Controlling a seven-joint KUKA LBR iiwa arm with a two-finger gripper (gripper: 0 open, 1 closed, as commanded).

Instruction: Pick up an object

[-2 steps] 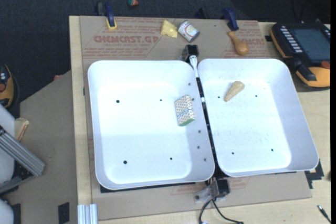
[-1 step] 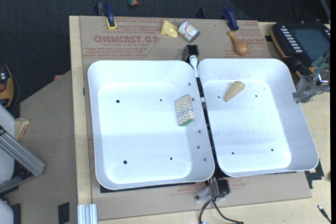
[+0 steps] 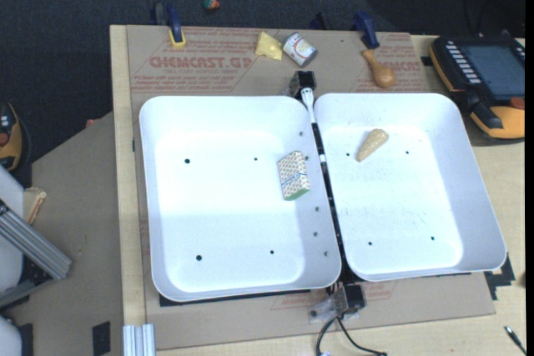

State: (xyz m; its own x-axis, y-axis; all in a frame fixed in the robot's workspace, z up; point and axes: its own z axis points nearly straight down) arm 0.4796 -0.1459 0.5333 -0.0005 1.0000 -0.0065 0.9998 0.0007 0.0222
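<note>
2 candidates for the pick. A patterned block [image 3: 293, 175], green and white checks, lies in the left bin [image 3: 167, 204] at about 3 o'clock, close to the shared wall. A tan tapered piece [image 3: 372, 143], like a bread roll or cone, lies in the right bin [image 3: 467, 179] at about 11 o'clock, tilted, well apart from the block. Both rest free on the bin floors, nothing on top of them.

Step in hand, as I judge it: the very start, approach not begun. Pincer state: cannot tell, nothing here to judge it by. Next move calls for choosing 1 target and coming down over it; the block sits near the wall, so finger clearance on that side may be tight. The tan piece has open floor all round, an easier try.

On the bench [image 3: 125, 263] at 12 o'clock, outside the bins: a yellow wedge [image 3: 269, 47], a small silver-wrapped item [image 3: 299, 50], a wooden peg-like thing [image 3: 379, 69], 2 blue clamps [image 3: 174, 23]. A tablet-like device [image 3: 488, 71] at 2 o'clock is cut off by the frame. The block's pattern is too small to read.
</note>
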